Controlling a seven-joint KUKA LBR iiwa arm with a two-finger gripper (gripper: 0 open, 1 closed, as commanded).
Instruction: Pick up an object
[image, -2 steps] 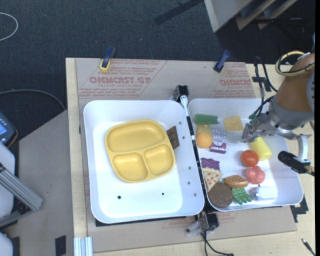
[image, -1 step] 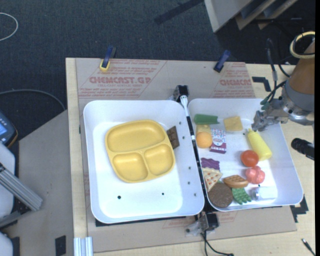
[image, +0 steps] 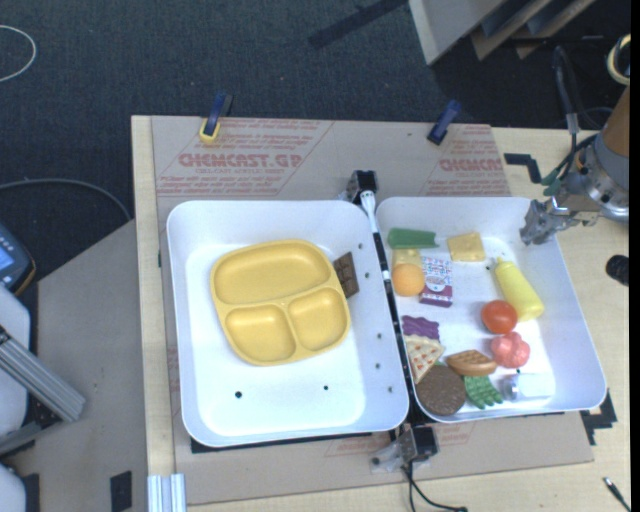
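Observation:
The right bin (image: 575, 320) holds toy food: a green piece (image: 412, 238), a yellow cheese slice (image: 466, 247), an orange (image: 407, 279), a white packet with purple print (image: 436, 278), a yellow bottle (image: 516, 288), a tomato (image: 499, 317), a pink item (image: 510, 350), a purple piece (image: 421, 327), a waffle wedge (image: 423, 353), a bread piece (image: 470, 362), a brown cookie (image: 441, 391) and green leaves (image: 484, 392). My gripper (image: 545, 222) hangs over the bin's far right corner, above and right of the cheese, with nothing seen between its fingers.
The left bin (image: 195, 390) carries a yellow three-compartment plate (image: 280, 300), with a small brown block (image: 346, 274) at its right edge. Clamps (image: 210, 122) (image: 443, 124) hold the cardboard base at the back. Cables run along the bench's right side.

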